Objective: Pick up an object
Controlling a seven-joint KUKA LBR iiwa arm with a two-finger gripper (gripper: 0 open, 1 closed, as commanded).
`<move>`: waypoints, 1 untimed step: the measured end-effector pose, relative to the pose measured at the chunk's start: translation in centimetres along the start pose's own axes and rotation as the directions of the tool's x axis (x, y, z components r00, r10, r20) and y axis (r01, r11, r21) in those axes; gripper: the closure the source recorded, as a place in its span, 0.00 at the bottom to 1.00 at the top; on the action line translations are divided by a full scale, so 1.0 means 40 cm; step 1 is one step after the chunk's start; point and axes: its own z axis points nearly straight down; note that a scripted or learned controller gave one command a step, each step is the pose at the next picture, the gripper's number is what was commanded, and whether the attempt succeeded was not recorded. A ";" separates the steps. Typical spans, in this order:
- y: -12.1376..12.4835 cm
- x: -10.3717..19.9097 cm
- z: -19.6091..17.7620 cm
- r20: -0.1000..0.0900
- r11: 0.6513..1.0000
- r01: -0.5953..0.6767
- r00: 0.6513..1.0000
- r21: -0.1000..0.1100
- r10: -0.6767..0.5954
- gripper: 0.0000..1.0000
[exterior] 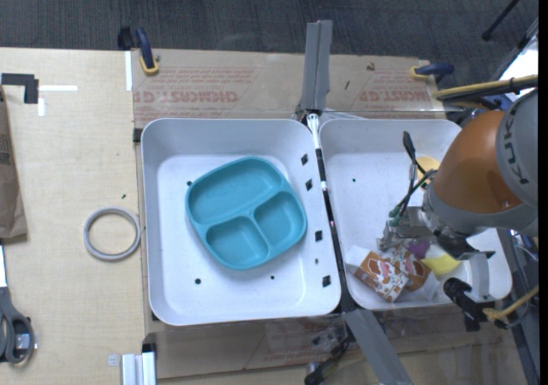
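Crowding the lower right, the gripper [402, 233] could nudge the snack packet [391, 273] aside; jaws probably hidden, can't tell.

Left bin [158, 229]: plain white, dotted with a few small black marks along its floor. In it, a three-part plate [247, 212], solid turquoise with no pattern.

Right bin [360, 169]: the same white. At its near edge, a packet [390, 275] printed in orange-red and white with busy small figures; beside it a plain yellow item [443, 265] and a small purple piece [419, 248], too small to tell more.

My arm [479, 178]: orange band over grey.

Bench [68, 161]: pale wood at the left, brown cardboard with red lettering along the far edge. On the wood, a plain grey ring [112, 233].
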 end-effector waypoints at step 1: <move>0.017 -0.232 -0.202 -0.002 0.975 0.223 0.975 0.007 -0.223 1.00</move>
